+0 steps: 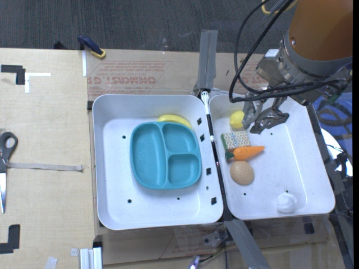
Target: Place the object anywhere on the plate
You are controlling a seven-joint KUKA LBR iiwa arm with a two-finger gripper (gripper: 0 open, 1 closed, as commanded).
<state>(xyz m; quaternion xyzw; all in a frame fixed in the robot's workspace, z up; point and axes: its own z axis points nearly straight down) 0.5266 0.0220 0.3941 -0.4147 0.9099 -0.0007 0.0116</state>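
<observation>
Plate [166, 154], blue, three compartments: left bin [106, 167].
My gripper [259, 118] hangs over right bin [305, 167], fingers parted, holding nothing; carrot [248, 152], egg [242, 172] below.

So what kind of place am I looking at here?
Probably a robotics lab test bench: a cabled robot arm over two white bins, toy carrot, and scissors taped to the bench.

Teal plate [166, 154], orange carrot [247, 152], white bins [112, 206].
</observation>
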